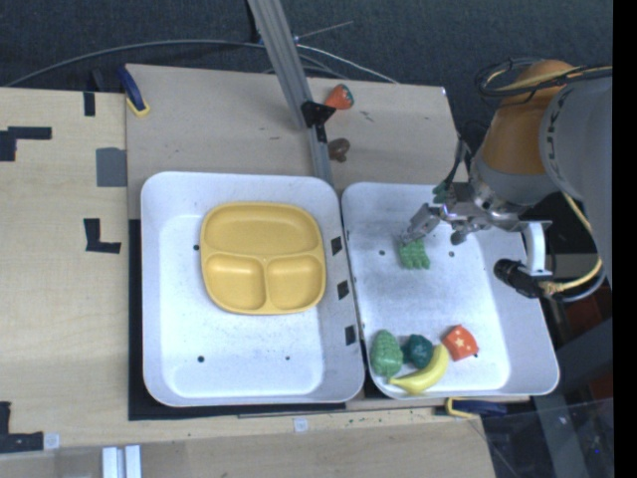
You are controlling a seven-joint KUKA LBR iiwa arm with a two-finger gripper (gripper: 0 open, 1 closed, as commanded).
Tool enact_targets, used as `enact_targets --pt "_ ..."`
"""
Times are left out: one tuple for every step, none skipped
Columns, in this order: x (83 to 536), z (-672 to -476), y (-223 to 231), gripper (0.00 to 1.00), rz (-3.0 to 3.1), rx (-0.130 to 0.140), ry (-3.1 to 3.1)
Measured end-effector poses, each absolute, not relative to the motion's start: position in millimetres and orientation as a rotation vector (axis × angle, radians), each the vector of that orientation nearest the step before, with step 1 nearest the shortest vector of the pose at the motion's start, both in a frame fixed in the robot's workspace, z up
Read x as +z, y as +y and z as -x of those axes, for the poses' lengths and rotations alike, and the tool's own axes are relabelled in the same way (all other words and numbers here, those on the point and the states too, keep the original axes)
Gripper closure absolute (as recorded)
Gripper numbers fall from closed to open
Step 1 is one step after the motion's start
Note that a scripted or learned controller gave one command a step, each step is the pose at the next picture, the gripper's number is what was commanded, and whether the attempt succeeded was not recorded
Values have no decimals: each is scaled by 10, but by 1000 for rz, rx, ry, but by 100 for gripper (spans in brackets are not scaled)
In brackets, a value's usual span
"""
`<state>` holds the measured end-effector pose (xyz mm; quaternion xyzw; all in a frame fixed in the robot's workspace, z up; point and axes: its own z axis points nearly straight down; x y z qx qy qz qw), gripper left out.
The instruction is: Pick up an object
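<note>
My gripper hangs over the far part of the right bin. It is open, with nothing between its fingers. A small light green object lies on the bin floor just below and in front of the left finger, apart from it. In the near corner of the same bin lie a green vegetable, a dark green piece, a yellow banana and a red-orange item, bunched together.
The left bin holds a yellow divided plate. A grey pole slants up from the bins' far junction. An orange toy and a brown one lie on the bench behind.
</note>
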<state>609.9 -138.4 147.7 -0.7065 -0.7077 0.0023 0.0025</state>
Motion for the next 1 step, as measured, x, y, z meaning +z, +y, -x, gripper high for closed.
enact_targets --pt "932 -6083 -1373 0 2216 8 -2220"
